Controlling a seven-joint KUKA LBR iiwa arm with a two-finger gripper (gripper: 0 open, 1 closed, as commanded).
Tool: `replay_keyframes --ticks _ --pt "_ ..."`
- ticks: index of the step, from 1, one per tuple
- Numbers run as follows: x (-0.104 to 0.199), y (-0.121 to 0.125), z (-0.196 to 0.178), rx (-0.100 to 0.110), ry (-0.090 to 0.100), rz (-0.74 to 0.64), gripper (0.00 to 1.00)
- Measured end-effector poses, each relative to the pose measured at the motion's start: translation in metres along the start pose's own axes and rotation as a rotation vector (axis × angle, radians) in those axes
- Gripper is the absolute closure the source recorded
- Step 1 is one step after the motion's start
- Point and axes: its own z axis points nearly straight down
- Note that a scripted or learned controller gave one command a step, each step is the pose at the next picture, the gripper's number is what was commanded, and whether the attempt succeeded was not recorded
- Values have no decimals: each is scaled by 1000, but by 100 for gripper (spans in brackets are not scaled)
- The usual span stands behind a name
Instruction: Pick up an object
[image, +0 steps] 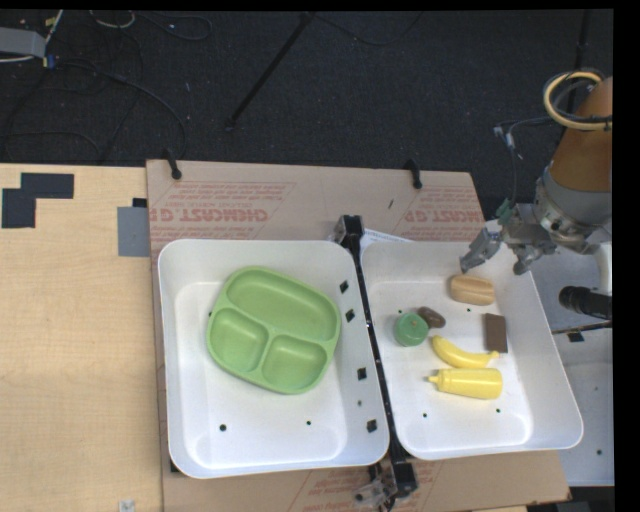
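In the right bin (545, 420) lie a tan bread roll (472, 290), a small green round object (410, 329), a dark brown lump (432, 317), a brown rectangular block (494, 332), a yellow banana (463, 353) and a yellow squeeze bottle (467, 382). My gripper (500, 253) hovers over the bin's far right corner, just above and behind the bread roll. Its two fingers are spread apart with nothing between them.
The left bin (190, 420) holds a green divided plate (273, 328). A black divider (362, 330) runs between the bins. Cardboard lies under both bins, and a wooden bench top extends to the left. Cables hang near the arm at the right.
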Motion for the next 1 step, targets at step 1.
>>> replay_keyframes --ticks 1 --pt "-3 -9 56 1 1 0 0"
